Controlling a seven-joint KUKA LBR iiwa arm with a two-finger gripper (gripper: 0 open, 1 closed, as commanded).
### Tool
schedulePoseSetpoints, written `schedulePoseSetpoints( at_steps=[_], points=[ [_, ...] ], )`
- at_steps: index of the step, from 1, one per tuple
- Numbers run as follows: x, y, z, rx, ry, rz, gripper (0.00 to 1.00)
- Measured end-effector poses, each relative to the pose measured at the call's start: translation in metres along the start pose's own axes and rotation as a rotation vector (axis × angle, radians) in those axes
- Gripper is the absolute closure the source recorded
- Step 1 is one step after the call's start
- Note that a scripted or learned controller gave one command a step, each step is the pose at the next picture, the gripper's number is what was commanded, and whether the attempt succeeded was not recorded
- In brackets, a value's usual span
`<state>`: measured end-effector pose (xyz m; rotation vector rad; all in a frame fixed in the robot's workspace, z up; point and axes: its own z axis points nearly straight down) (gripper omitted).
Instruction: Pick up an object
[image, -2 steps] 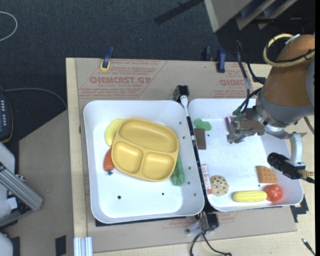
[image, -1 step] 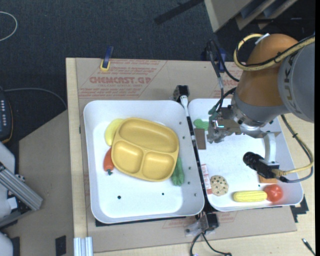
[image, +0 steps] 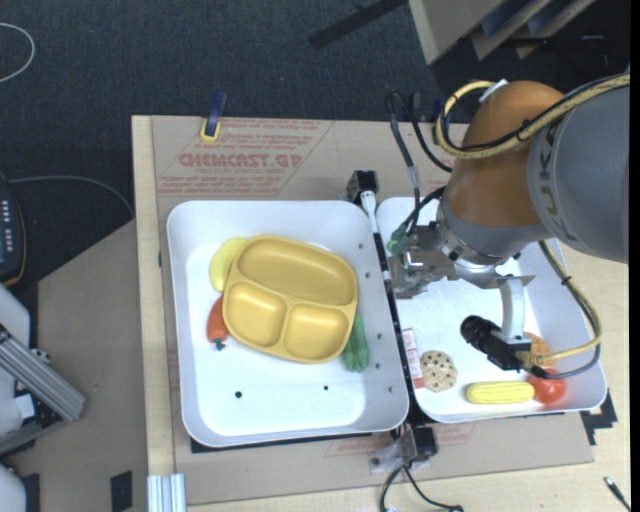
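Gripper (image: 408, 272) over right bin (image: 456, 306); near its left wall

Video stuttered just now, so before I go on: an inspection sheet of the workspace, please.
Surface: view-left bin and view-right bin, both white, on printed cardboard.
Job's things: view-left bin holds a plate with a yellow piece, pepper and green piece at its edges; view-right bin holds cookie, corn, tomato.
Clutter: clamp on the cardboard's far edge.
Gripper: over the view-right bin's far part, by the divider, apart from the food.
Cables: black leads behind the bins.
Surroundings: dark carpet; metal rail at lower view-left.
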<state>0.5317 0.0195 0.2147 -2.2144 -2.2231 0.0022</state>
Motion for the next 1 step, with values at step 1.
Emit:
schedulePoseSetpoints(
  at_steps=[1],
  points=[
    [0.0027, 0.0026, -0.0202, -0.008, -0.002, 0.002, 1.00]
  ],
)
